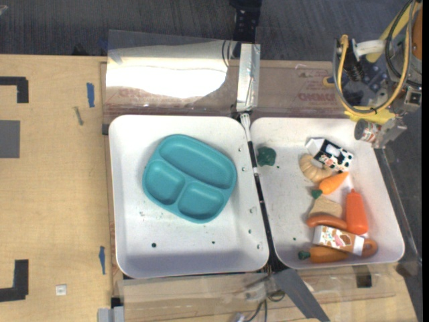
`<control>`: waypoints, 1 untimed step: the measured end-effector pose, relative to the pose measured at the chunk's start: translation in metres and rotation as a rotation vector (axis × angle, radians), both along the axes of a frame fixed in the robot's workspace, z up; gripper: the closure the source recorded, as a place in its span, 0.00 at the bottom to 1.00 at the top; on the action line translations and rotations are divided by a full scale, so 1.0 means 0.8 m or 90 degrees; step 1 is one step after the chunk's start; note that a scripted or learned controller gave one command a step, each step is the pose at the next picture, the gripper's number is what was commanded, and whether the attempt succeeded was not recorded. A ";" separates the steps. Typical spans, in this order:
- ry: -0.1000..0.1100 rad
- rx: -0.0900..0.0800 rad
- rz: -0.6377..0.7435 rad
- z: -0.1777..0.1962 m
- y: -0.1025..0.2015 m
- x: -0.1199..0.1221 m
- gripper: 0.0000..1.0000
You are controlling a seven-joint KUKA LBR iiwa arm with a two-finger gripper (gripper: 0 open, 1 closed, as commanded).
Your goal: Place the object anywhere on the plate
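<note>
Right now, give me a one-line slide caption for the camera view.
Teal divided plate sits in the left bin; toy foods cluster in the right bin.

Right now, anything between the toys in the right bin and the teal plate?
Only the raised rims where the two bins meet. The teal plate lies in the left bin with bare compartments; the toy pile sits along the right bin's far side, a small green piece nearest the divide.
</note>
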State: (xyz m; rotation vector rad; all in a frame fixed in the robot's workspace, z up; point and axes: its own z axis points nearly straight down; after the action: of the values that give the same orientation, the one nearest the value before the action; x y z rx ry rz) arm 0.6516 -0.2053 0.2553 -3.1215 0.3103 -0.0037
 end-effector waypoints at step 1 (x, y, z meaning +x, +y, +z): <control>-0.005 -0.003 -0.001 0.114 -0.020 0.021 1.00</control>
State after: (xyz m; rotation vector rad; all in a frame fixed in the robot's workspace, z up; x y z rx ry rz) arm 0.6681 -0.2216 0.3465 -3.1244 0.3136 -0.0164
